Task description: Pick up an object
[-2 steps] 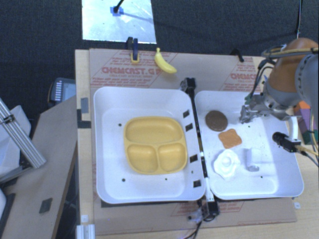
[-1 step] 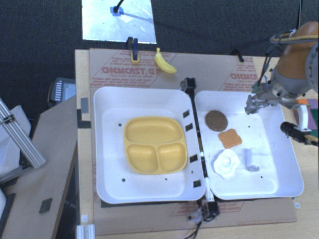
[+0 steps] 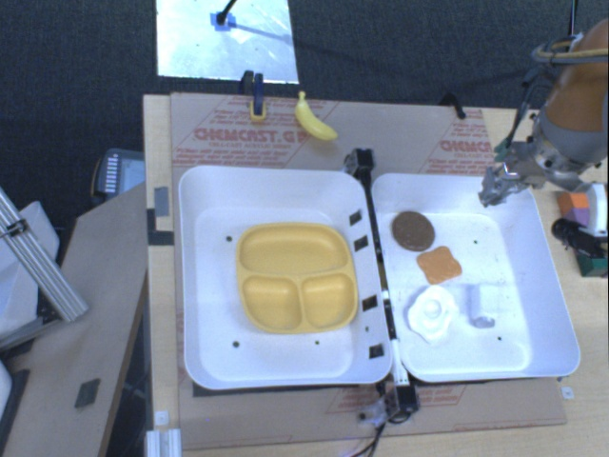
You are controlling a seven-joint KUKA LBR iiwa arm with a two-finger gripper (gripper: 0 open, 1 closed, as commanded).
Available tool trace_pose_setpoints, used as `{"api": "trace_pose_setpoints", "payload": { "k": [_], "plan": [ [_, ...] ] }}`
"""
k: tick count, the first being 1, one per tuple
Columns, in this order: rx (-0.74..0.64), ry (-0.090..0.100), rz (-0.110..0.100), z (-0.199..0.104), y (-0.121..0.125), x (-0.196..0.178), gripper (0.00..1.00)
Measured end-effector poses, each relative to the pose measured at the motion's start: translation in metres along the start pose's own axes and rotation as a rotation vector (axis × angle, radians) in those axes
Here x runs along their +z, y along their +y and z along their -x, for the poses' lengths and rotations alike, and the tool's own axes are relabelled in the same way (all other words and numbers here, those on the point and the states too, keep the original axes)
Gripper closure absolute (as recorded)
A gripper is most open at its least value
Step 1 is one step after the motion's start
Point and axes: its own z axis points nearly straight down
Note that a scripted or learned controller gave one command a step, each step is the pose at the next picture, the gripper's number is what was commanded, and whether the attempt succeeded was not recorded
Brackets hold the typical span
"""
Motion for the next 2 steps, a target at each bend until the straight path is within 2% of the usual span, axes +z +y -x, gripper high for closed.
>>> {"api": "trace_pose_setpoints", "payload": {
  "k": [1,2],
  "plan": [
    [0.000,0.000,0.000,0.000,0.001,-0.032,1.00],
    [-0.002,0.001,-0.004,-0.047,-0.009,-0.034,1.00]
  ]
}}
